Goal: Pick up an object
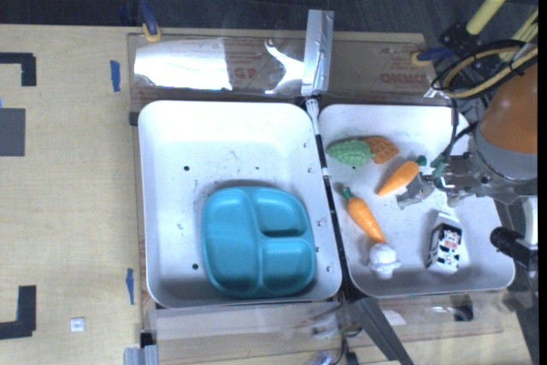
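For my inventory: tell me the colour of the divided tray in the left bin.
Teal blue divided tray, in the camera view.

A teal divided tray [256, 242] lay in a white bin [162, 184]. Two orange carrots [366, 218] had green tops; a small carton [445, 245] showed black-and-white cow patches. The surface [60, 184] was pale wood.

Bench [60, 184] w/ 2 white bins [162, 184]

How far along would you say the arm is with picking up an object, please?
Nothing looks picked up yet. The claw is low in the right bin, beside a toy carrot that lies on the bin floor. A second carrot, the corn and milk carton lie apart. Grasping and lifting remain.
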Controlling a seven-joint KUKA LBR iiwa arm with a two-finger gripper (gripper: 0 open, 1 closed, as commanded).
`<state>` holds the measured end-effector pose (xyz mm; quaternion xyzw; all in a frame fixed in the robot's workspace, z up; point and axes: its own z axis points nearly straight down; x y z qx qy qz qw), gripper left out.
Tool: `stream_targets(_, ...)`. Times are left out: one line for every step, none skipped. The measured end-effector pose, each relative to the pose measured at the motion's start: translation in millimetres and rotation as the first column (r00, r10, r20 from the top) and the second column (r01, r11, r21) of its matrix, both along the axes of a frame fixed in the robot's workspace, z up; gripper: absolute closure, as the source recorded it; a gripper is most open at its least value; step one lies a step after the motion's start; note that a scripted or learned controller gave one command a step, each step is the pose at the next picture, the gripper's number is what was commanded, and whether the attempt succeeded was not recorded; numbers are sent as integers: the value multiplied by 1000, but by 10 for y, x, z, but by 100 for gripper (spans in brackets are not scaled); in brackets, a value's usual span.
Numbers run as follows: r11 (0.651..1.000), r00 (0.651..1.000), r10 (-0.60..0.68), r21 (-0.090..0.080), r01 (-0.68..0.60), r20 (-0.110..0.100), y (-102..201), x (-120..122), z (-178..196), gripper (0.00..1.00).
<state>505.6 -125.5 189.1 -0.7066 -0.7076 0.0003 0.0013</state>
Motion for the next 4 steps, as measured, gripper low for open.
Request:
stream_targets(1000, 1000, -25, -2, 25, 0, -474, 1056, -542, 0)
stream_targets(989, 989, 151, -3, -151, 6, -185, 971, -1026, 0)
stream_targets(989, 989, 150, -5, -150, 12, -191, 989, -903, 100)
stream_targets(1000, 1000, -1, 0, 1, 10, 731, 985, 322, 100)
